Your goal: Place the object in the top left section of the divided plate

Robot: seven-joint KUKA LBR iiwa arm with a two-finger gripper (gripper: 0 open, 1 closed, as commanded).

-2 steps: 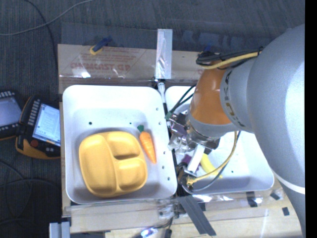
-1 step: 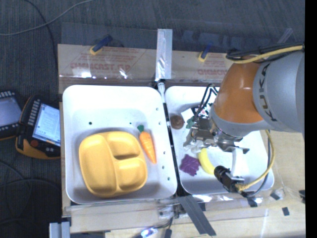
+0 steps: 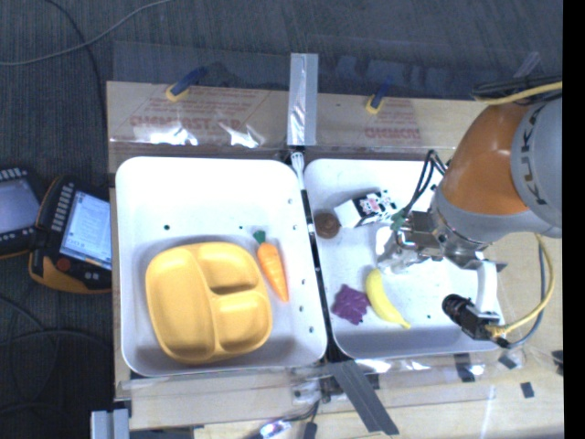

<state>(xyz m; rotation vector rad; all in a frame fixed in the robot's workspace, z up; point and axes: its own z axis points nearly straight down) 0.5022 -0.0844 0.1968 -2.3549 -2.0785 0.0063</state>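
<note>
Seen from above, we look down on two shallow white bins set side by side on a pale wooden bench. In the left bin, smooth and glossy with rounded corners, sits a yellow divided plate, a moulded plastic tray with soft, rounded edges and raised ridges splitting it into sections. A toy carrot, orange and tapered with a small green top, lies just beside the plate's right edge, pointing toward the lower part of the frame.

In the right bin we see a curved yellow banana at lower centre, a knobbly purple object just to its left, a small round brown object near the bin's left wall, and a small white and black item above centre.

The arm enters from the right of the frame, its grey casing banded in broad orange, bent down over the right bin. Dark cables and a yellow hose trail around the wrist. The metallic gripper hangs low just above the upper end of the banana. We cannot tell how far its fingers are parted, nor whether they touch the fruit; nothing shows between them.
</note>
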